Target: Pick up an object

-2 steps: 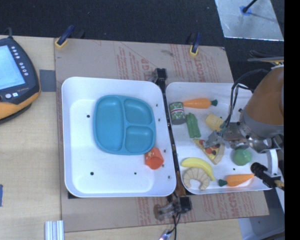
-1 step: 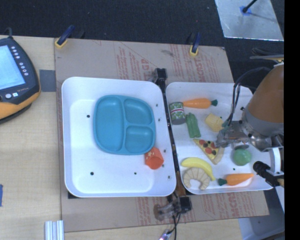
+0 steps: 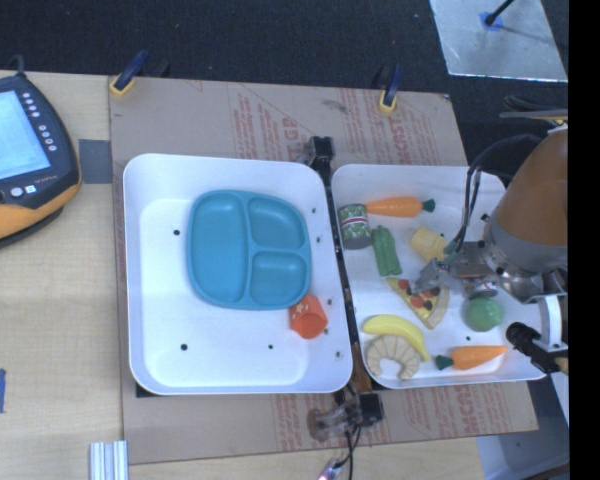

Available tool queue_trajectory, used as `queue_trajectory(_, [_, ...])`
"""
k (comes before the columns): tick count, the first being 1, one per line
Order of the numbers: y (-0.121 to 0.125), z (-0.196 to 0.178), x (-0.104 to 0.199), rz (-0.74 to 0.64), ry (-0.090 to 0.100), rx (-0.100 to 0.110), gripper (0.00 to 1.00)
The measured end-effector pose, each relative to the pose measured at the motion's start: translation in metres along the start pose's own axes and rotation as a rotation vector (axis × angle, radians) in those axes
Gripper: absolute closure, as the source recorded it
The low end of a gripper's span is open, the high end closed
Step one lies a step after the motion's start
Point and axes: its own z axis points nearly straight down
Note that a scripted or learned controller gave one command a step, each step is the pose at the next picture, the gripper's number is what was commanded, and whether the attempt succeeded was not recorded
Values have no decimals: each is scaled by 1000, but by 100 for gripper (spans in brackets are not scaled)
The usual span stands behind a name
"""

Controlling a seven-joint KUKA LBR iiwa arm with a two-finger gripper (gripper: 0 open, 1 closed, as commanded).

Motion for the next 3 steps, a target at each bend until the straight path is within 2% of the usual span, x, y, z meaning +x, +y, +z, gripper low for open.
queue_trajectory(1, [90, 19, 19, 9, 1, -5, 0])
queue_trajectory(2, [90, 9, 19, 7, 2, -2, 100])
queue_trajectory(3, [89, 10, 19, 7, 2, -2, 0])
